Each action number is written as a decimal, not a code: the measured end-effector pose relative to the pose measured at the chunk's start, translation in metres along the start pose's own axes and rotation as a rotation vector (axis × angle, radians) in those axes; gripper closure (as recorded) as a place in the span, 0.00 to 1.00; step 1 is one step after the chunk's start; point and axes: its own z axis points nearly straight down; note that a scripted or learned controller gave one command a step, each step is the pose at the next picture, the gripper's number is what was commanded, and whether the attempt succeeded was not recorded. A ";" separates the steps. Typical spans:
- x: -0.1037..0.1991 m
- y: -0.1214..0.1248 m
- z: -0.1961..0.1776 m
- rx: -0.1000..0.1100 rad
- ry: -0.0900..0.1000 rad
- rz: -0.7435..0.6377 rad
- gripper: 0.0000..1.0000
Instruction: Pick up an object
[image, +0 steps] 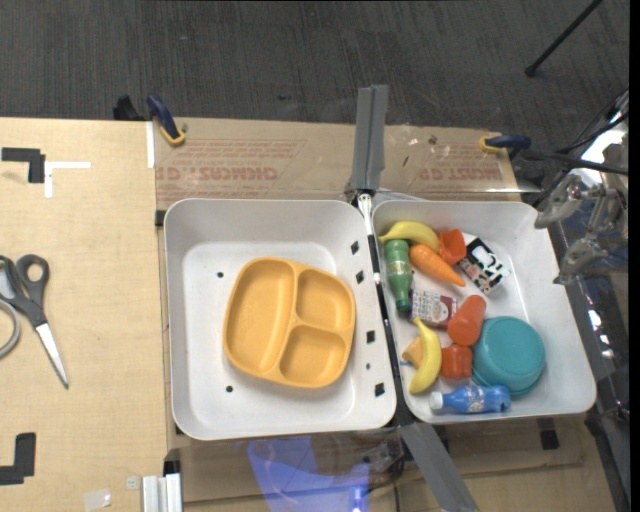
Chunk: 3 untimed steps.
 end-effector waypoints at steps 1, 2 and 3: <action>-0.020 -0.001 0.161 0.002 -0.006 0.064 0.00; -0.047 0.037 0.178 0.009 -0.034 0.174 0.00; 0.008 0.091 0.194 0.001 -0.006 0.201 0.00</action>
